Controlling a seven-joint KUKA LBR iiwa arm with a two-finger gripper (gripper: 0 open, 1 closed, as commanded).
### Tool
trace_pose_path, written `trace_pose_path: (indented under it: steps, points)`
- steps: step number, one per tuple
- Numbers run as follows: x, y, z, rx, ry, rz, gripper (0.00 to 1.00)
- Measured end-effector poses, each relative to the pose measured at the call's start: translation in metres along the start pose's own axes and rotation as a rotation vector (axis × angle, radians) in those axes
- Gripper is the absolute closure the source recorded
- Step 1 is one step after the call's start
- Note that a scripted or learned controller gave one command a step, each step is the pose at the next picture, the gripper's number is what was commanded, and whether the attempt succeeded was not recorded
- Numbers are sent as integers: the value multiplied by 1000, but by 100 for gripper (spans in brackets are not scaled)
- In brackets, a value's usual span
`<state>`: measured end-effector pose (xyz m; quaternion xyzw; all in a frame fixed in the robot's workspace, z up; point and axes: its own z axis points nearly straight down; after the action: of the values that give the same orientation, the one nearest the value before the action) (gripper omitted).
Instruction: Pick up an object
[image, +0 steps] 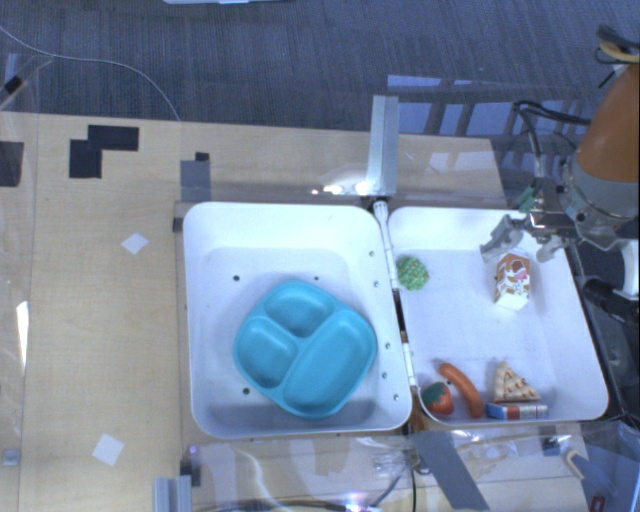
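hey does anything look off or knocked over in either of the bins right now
Nothing looks spilled or damaged. The blue divided plate sits skewed in the left bin, not square with its walls. In the right bin, the small carton lies on its side under the gripper; the other toys crowd the near edge.

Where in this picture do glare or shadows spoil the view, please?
Camera view: bright glare on the metal post at the bins' far edge and along the bench's near edge; the blue plate casts a soft shadow in the left bin; small items in the right bin, like the green ball, look slightly soft but readable.
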<state>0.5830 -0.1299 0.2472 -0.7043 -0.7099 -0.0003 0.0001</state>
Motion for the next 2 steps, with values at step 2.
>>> trace_pose_path:
  steps: [2]
  points:
    - [-25, -39, 153, -2, 0, -237, 0]
